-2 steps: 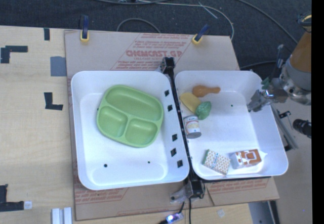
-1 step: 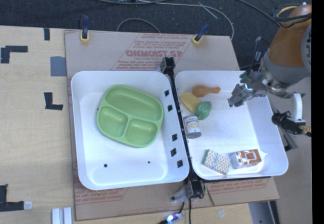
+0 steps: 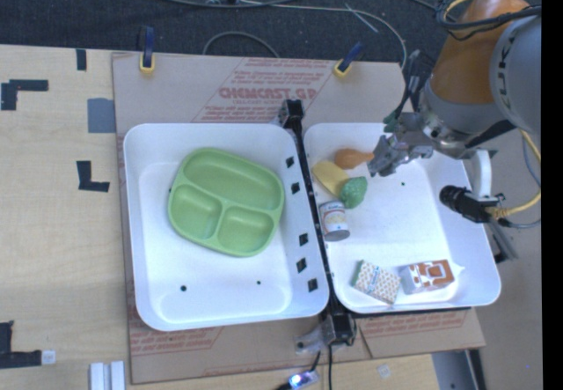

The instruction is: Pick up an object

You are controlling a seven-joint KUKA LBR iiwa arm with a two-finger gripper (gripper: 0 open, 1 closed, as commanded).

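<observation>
In the right bin [image 3: 457,230] lie an orange piece [image 3: 352,156], a yellow wedge [image 3: 329,175], a green broccoli-like piece [image 3: 354,192], a small tin can [image 3: 333,220], a patterned packet [image 3: 376,282] and an orange-and-white packet [image 3: 428,276]. My gripper [image 3: 388,157] hangs over the bin's far part, just right of the orange piece and above the green piece. I see nothing held between its fingers.
The left bin [image 3: 145,230] holds a green divided plate [image 3: 227,201]. A black divider with clips [image 3: 303,195] runs between the bins. Cables [image 3: 488,203] hang off the arm over the right bin's right rim. Bare white floor lies in the middle of the right bin.
</observation>
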